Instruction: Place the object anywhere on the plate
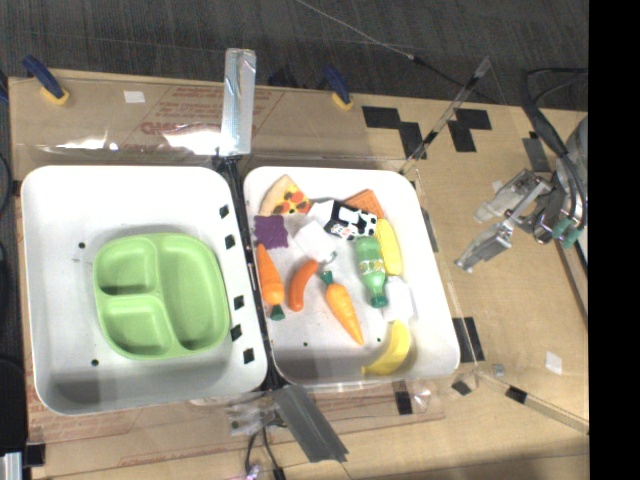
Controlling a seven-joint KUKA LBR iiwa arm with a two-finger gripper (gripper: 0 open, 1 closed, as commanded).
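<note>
A green plate (160, 293) with three compartments lies in the left white bin (50, 198). The right bin (300, 353) holds several toy foods: two pizza slices (285, 198), two carrots (343, 310), an orange sausage (302, 284), a green bottle (371, 270), a banana (392, 349), a purple piece (270, 231) and a black-and-white item (348, 223). My gripper (488, 230) hovers over the bare bench to the right of the right bin, outside its wall. Its fingers are open with nothing between them.
A yellow piece (388, 246) and a white block (310, 239) also lie in the right bin. A metal bracket (239, 103) stands behind the divide between the bins. Black tape marks (400, 128) sit on the cardboard bench.
</note>
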